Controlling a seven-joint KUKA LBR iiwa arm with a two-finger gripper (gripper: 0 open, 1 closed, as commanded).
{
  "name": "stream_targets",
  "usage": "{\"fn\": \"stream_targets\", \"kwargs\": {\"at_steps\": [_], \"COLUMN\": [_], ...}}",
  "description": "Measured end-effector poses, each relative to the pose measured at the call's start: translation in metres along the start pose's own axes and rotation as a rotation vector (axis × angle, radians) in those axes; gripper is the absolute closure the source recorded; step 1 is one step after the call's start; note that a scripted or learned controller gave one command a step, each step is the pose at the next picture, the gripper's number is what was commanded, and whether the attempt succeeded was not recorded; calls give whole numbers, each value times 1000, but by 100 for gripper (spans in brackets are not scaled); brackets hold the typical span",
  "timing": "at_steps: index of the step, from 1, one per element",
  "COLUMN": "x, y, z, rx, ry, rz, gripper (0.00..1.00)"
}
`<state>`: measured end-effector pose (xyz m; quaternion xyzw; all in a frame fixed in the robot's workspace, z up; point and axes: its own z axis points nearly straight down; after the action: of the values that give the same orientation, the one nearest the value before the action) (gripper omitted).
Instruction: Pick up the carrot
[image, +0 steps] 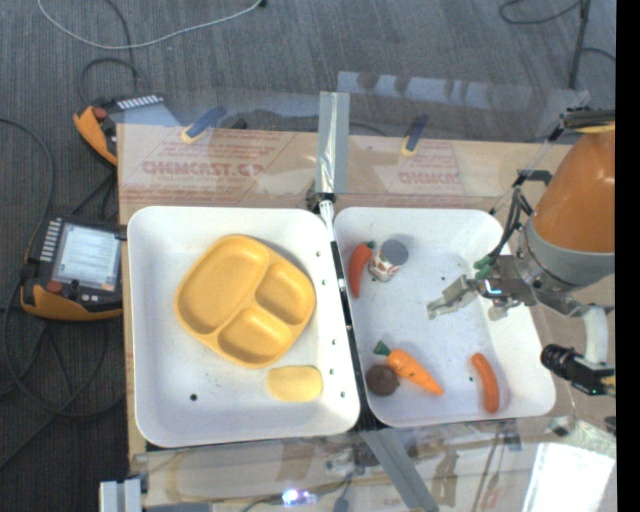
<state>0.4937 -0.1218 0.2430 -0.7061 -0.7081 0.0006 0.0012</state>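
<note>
The carrot (413, 369), orange with a green leafy top, lies in the right bin (440, 225) near its front edge, tip pointing right. It touches a brown ball (381, 379) on its left. My gripper (474, 300) hovers over the right half of that bin, behind and to the right of the carrot and well apart from it. Its fingers (450, 298) are spread open with nothing between them.
The right bin also holds a red sausage (486, 381) at the front right, a red pepper (358, 268) by the left wall and a small grey-topped can (389, 257). In the left bin (150, 330) sit a yellow divided plate (246, 298) and a pale yellow oval (295, 383).
</note>
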Motion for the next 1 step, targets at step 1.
{"fn": "stream_targets", "kwargs": {"at_steps": [1], "x": [25], "y": [-8], "z": [141], "rx": [-7], "ry": [0], "rz": [209], "gripper": [0]}}
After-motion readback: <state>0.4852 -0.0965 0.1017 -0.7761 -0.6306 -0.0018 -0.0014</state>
